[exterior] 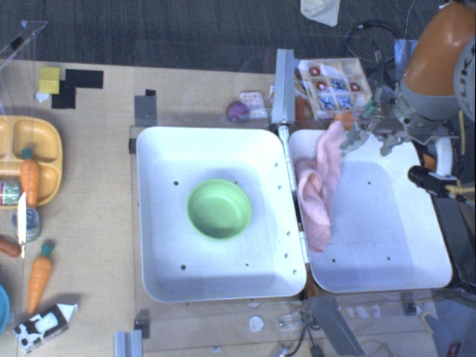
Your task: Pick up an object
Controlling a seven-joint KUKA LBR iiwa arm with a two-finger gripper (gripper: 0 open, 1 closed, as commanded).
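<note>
A pink cloth (320,192) lies along the left side of the right bin (387,229). Its upper end is drawn up into a narrow peak at the far edge. My gripper (347,138) sits at that peak, over the bin's far left corner, and its fingers are shut on the cloth's top end. The rest of the cloth trails down toward the bin floor. A green bowl (219,209) stands upright in the middle of the left bin (160,266), well away from the gripper.
A divider rail (283,88) runs between the bins at the back. A box of printed cards (331,84) and a purple item (238,111) lie behind the bins. A yellow tray (44,143), toy carrots (39,274) and other toys line the left edge.
</note>
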